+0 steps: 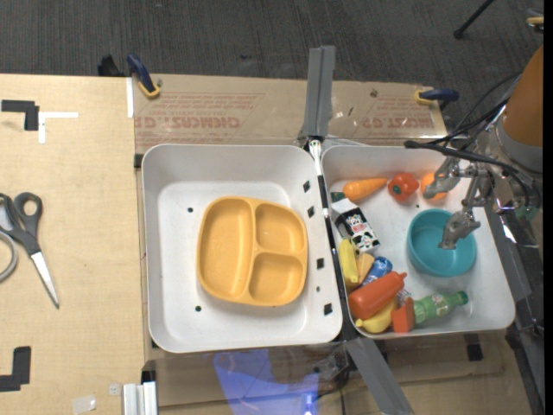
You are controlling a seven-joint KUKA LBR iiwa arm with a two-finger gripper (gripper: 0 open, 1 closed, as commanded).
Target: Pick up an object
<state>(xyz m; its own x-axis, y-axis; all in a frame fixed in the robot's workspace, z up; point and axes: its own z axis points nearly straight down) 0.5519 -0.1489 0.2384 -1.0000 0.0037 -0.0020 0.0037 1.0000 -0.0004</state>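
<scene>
The right bin [499, 316] holds a teal bowl [439, 251], a carrot [365, 188], a red pepper [402, 186], a cow-patterned carton [355, 226], a banana [347, 261], a red bottle [377, 291] and a green bottle [437, 304]. My gripper [452, 203] hangs over the bin's back right, above the far rim of the teal bowl. It is open. One finger [443, 178] points toward the pepper and a small orange piece [429, 183]; the other finger [460, 226] sits over the bowl. Nothing lies between them.
In the left bin [164, 232] lies a yellow divided plate [253, 251]. Scissors [31, 242] rest on the wooden bench at far left. Blue clamps [143, 74] hold the cardboard behind the bins. Cables run past the arm at the right.
</scene>
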